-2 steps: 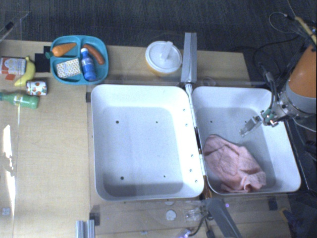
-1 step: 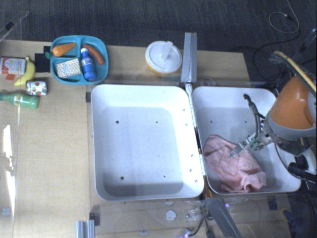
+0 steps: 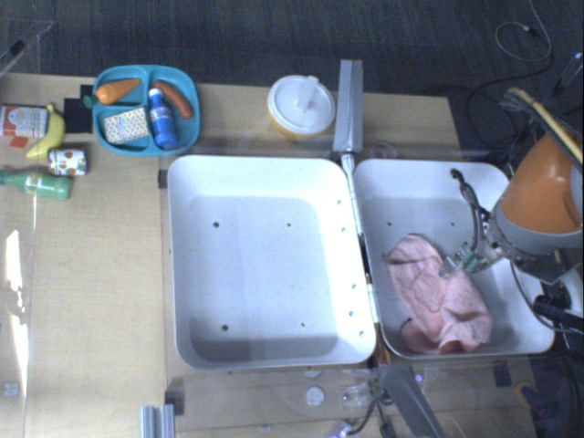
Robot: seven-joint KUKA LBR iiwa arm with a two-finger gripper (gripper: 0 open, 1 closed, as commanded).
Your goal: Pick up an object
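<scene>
A: Where is the thing to pick up?

B: The crumpled pink cloth lies in the right shallow white bin, in its lower half, close to the front wall. It is soft and folded on itself.

A: And the arm?

B: The grey arm with the orange band comes in from the right side. Its two-finger gripper is low in the right bin, at the upper right edge of the pink cloth, and it seems to touch the fabric there.

A: Does it hold the cloth?

B: I cannot tell. The tip is small and partly hidden by the wrist, so how it stands is not clear to me.

A: What about the other bin?

B: The left shallow white bin sits just beside the right one. Behind them on the wooden bench stand a round white lidded cup and a blue divided plastic tray with toy food. Left of the tray are a yellow toy banana, a small can and a green bottle lying on its side.
</scene>
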